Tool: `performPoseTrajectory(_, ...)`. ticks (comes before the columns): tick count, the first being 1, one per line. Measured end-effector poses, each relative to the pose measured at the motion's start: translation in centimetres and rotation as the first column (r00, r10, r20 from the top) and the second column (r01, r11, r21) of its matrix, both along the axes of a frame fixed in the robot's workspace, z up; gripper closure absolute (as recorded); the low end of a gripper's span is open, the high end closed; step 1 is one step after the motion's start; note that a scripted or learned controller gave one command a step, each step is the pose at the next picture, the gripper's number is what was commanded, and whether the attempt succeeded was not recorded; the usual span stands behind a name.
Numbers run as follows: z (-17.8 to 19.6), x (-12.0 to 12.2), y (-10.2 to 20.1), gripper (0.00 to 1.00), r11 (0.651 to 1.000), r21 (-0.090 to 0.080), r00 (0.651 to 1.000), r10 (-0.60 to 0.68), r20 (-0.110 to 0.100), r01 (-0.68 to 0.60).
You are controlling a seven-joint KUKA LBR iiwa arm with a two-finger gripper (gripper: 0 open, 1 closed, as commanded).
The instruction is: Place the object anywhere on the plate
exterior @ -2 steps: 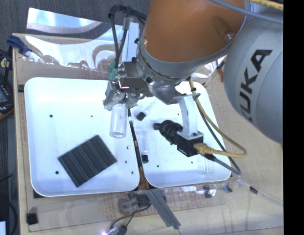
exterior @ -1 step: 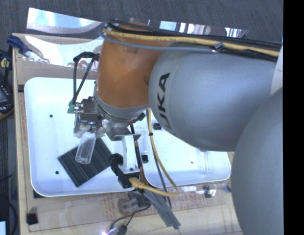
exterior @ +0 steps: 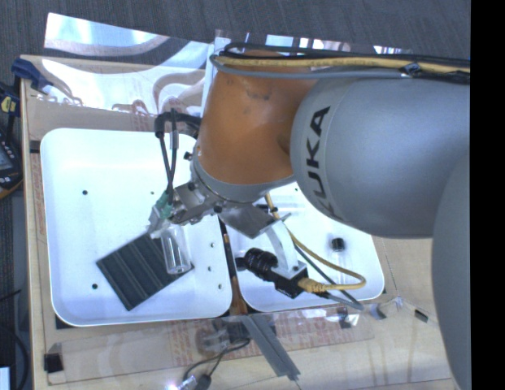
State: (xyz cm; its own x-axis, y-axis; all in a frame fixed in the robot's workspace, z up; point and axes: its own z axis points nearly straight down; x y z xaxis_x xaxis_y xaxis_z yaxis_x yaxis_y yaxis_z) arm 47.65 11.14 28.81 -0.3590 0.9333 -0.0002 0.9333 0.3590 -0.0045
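Note:
A dark grey ribbed square plate [exterior: 138,273] lies flat in the left bin [exterior: 81,218], near its front edge. My gripper [exterior: 177,254] hangs low over the plate's right corner, reaching down from the big orange and grey wrist. Its clear tip overlaps the plate's edge, and I cannot make out anything in it. A small black object [exterior: 337,243] rests on the floor of the right bin [exterior: 366,270], well to the right of the gripper.
The arm's body covers most of the right bin and the bins' shared wall. A black connector [exterior: 264,262] and a yellow cable [exterior: 333,279] hang under the wrist. Shiny foil sheeting [exterior: 114,55] lies behind the bins.

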Motion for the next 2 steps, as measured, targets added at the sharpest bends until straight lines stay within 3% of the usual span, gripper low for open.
performPoseTrajectory(1, -5.5, -0.2, 9.8, 1.0, 0.998, -0.002, 0.998, -0.069, -0.002, 0.069)
performPoseTrajectory(2, -9.8, 0.0, 4.0, 1.0, 0.997, 0.001, 0.997, 0.082, 0.0, -0.082)
